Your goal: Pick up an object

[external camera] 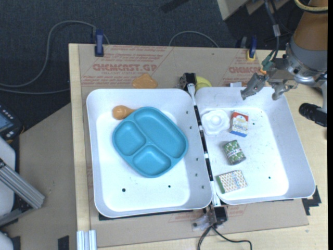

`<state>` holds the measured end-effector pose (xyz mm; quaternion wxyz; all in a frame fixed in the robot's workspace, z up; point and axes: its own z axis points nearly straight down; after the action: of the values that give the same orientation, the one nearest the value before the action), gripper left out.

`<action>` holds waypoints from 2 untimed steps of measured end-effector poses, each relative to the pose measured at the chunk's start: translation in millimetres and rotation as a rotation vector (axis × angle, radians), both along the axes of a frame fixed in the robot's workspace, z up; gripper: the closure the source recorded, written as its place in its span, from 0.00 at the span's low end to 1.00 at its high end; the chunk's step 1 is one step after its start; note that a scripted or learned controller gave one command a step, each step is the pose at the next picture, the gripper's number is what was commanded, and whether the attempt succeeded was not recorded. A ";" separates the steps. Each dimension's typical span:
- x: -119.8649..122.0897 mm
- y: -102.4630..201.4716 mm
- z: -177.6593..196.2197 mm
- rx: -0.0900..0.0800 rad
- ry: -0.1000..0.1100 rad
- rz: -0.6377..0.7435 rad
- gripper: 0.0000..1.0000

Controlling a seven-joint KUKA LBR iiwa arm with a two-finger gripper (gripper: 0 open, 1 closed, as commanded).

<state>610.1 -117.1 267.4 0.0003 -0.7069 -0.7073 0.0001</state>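
The hand [266, 89] is hovering released, its two fingers spread and gripping nothing, over the far edge of the right shallow white bin [283, 155], likely staging for a descent. Nearest it, toward the bin's middle, the small red-and-white carton [239, 124] is lying flat, its long axis running roughly from the far edge to the near edge, tilted slightly.
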 end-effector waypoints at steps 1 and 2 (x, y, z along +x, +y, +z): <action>-25.2 11.4 -124.0 0.003 0.011 -0.001 0.00; -49.4 27.0 -186.8 0.002 0.007 -0.001 0.00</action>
<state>560.7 -90.1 80.6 0.0036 -0.7071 -0.7071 0.0019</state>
